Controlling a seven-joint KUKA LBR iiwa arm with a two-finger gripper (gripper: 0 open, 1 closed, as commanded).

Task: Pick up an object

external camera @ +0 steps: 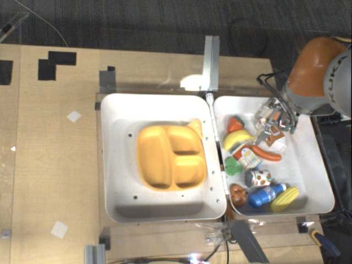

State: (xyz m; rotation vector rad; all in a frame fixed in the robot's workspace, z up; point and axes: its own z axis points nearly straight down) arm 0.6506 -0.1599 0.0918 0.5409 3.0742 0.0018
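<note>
While the claw (273, 122) is hovering, its state unclear, the sausage (266, 154) is looking light, slippery; grip midway.

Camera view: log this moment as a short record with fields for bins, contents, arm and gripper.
left bin: holds a yellow divided tray
right bin: holds small toy foods, among them a banana, a red sausage, a blue bottle, a corn cob
arm: reaches in from the right, over the right bin's far corner
gripper: above the toy pile, near the sausage
grasp: cannot tell
</note>
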